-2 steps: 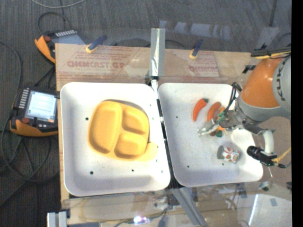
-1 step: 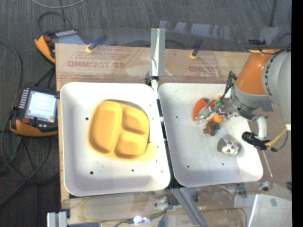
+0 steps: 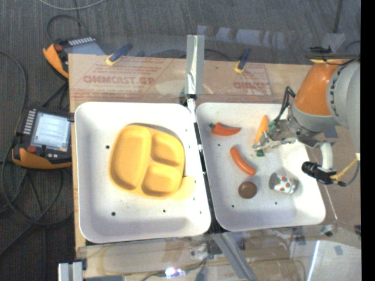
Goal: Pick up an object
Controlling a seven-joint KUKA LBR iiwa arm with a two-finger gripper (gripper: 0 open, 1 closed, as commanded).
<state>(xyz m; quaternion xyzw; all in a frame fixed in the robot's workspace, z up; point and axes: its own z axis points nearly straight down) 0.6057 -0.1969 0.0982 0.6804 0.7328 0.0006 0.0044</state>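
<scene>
1. The hand (image 3: pixel 265 145) sits low in the right bin (image 3: pixel 304 215), near its back half, with the grey arm (image 3: pixel 328 98) reaching in from the right side.
2. Whether the hand is open or closed cannot be told; its tip is too small and cluttered to read.
3. A thin orange carrot (image 3: pixel 261 129) lies just beside the tip, possibly touching it; nothing is clearly lifted.
4. Other candidates rest on the bin floor: a red-orange pepper (image 3: pixel 225 129), an orange sausage (image 3: pixel 242 160), a brown ball (image 3: pixel 248 189) and a spotted grey lump (image 3: pixel 283 184).
5. The left bin (image 3: pixel 94 215) holds a yellow divided tray (image 3: pixel 148 160).
6. Judged so: approach made, but grasp unconfirmed and lift remaining.
</scene>
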